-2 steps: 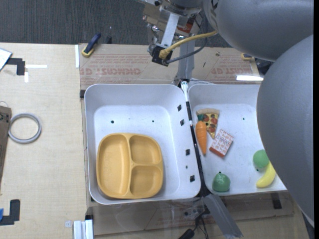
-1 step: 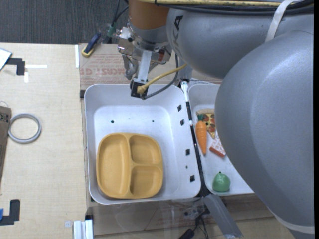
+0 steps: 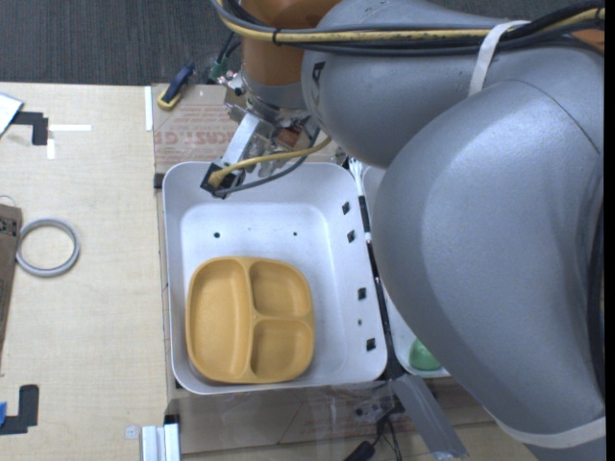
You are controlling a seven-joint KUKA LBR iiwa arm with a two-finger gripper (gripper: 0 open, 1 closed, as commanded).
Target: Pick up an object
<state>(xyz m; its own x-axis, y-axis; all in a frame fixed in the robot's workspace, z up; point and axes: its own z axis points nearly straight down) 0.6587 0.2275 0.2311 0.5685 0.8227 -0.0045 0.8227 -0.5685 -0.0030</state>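
You are looking down at a slant on a pale wooden counter (image 3: 86,353) that carries a shallow white bin (image 3: 332,257) near the middle of the view. Inside that bin, toward its near left corner, lies a tan divided plate (image 3: 250,320) with three compartments, sitting flat on the bin floor. Nothing touches the plate.

The grey arm (image 3: 480,209) covers most of the right side of the view, with its orange band (image 3: 293,17) at the top centre. Below the band, the tool (image 3: 252,147) hangs over the far rim of the bin, near its far left corner, well apart from the plate. The tool is seen from above amid brackets and wiring, so you cannot tell how its grasping parts stand, and nothing can be seen held in it. A yellow cable (image 3: 264,164) curves from the tool down to a small dark plug at the bin's far left corner.

Past the bin's right wall, a sliver of the second white bin (image 3: 396,339) shows beneath the arm, with a small green object (image 3: 423,355) in it, mostly hidden.

On the counter to the left lies a grey roll of tape (image 3: 46,248). Black tape marks sit near the left edge.
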